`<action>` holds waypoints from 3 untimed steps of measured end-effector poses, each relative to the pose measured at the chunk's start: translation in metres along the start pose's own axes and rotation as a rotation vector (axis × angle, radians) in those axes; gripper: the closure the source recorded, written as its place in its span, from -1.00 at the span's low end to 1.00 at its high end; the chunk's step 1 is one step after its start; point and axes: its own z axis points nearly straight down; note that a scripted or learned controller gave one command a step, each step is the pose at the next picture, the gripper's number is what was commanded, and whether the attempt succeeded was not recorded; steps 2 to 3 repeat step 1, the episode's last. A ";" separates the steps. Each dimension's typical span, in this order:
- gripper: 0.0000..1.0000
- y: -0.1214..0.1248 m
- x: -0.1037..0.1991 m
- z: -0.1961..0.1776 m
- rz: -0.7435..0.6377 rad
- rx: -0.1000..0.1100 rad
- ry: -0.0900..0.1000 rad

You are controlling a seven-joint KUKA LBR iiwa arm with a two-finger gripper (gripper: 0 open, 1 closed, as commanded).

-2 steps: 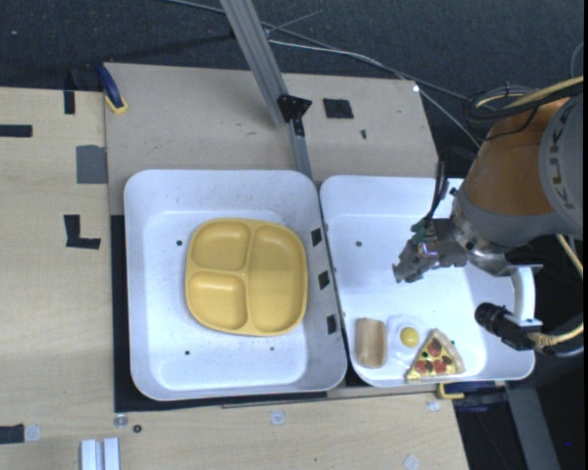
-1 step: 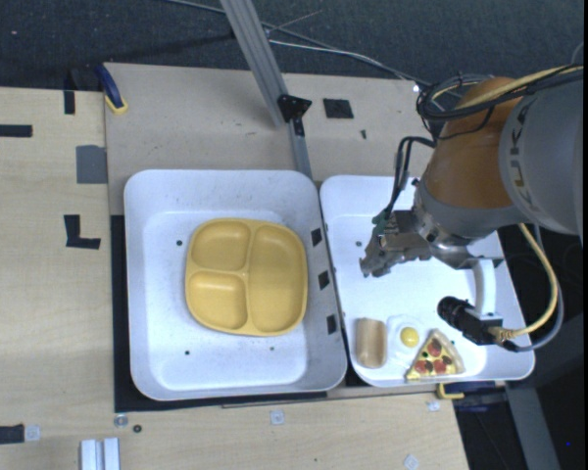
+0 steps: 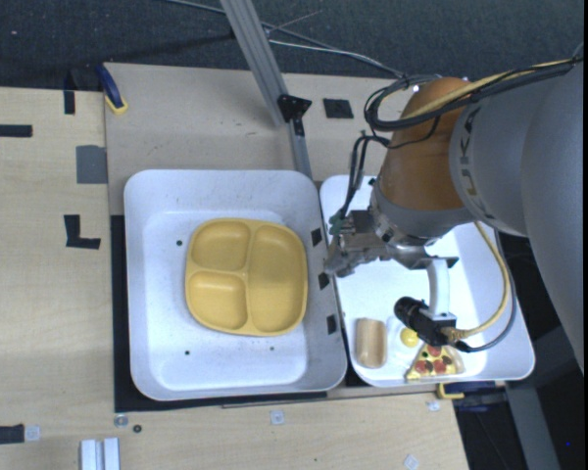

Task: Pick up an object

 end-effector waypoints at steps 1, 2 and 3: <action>1.00 0.005 0.051 0.005 0.000 -0.001 0.000; 1.00 0.005 0.051 0.005 0.000 -0.001 0.000; 1.00 0.005 0.051 0.005 0.000 -0.001 0.000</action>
